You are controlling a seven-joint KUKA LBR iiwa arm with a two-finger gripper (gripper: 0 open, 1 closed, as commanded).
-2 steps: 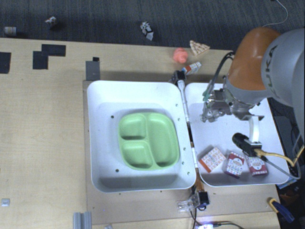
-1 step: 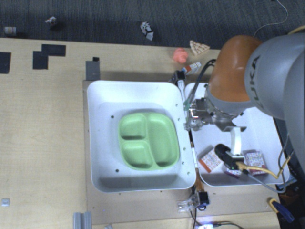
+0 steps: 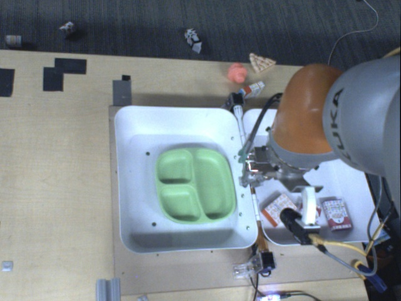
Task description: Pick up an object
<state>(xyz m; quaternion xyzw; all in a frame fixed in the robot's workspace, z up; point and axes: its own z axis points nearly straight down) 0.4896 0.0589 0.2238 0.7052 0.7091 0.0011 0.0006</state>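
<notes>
1. A pale wooden bench [image 3: 56, 168] bears two shallow white bins side by side, the left bin [image 3: 125, 168] touching the right bin [image 3: 351, 180].
2. Black tape patches [image 3: 62, 73] lie near its far left edge.
3. A grey block [image 3: 121, 91] stands at the left bin's far corner.
4. A pink ball [image 3: 237, 73] and a pizza-slice toy [image 3: 261, 62] lie close together beyond the bins.

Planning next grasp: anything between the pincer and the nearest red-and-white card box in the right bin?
Nothing visible. The pincer hangs at the left rim of the right white bin; the red-and-white card box lies close by inside it.
</notes>
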